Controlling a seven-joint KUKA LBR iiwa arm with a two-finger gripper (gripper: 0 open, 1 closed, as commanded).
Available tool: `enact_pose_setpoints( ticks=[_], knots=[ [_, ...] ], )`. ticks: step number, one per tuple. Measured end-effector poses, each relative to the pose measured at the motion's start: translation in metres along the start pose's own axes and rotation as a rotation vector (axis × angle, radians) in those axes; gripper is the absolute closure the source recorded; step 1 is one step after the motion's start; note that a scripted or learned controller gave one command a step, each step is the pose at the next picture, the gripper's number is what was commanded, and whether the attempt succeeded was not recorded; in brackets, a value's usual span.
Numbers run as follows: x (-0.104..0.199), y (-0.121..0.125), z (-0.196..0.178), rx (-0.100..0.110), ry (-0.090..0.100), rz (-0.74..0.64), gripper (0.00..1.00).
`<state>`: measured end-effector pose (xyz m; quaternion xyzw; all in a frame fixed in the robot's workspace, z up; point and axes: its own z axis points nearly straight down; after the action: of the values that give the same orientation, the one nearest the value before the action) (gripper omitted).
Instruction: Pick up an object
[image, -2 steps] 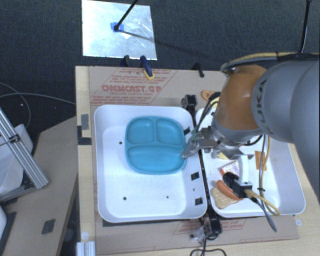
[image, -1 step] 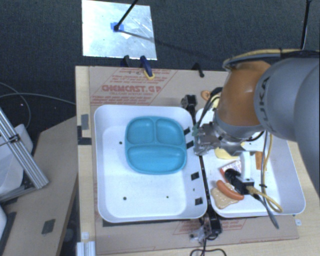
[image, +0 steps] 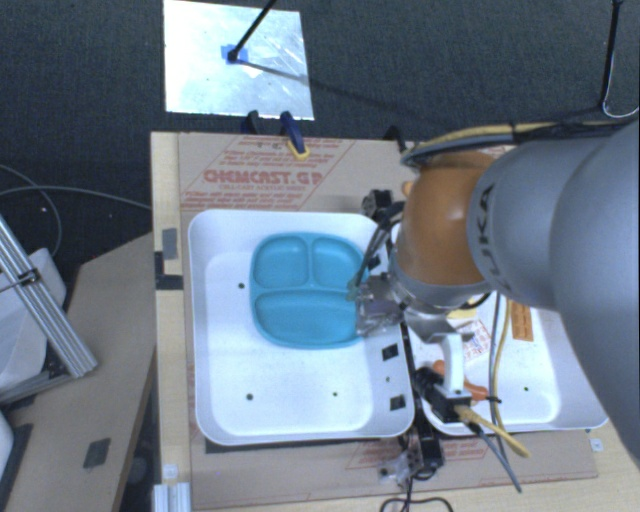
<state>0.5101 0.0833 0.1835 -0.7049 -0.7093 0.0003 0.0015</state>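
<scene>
A blue divided plate (image: 303, 290) lies in the left white bin (image: 290, 410), toward its back right. My gripper (image: 366, 303) hangs over the plate's right rim, close to the wall between the two bins. The grey arm and its orange band (image: 445, 235) cover most of the gripper from above. In the right bin (image: 545, 395) I see a white object (image: 453, 362) and some orange and tan sticks (image: 485, 415) near the front left corner.
Both bins rest on a cardboard sheet (image: 260, 170) on the bench. A shiny square sheet (image: 238, 58) lies behind the bench. Cables and black clips (image: 420, 455) sit at the front between the bins. A metal frame (image: 40, 310) stands at the left.
</scene>
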Motion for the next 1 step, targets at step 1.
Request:
enact_pose_setpoints(
  ticks=[1],
  knots=[
    [-0.0139,0.0475,-0.1529,-0.023,0.000,0.002,1.00]
  ],
)
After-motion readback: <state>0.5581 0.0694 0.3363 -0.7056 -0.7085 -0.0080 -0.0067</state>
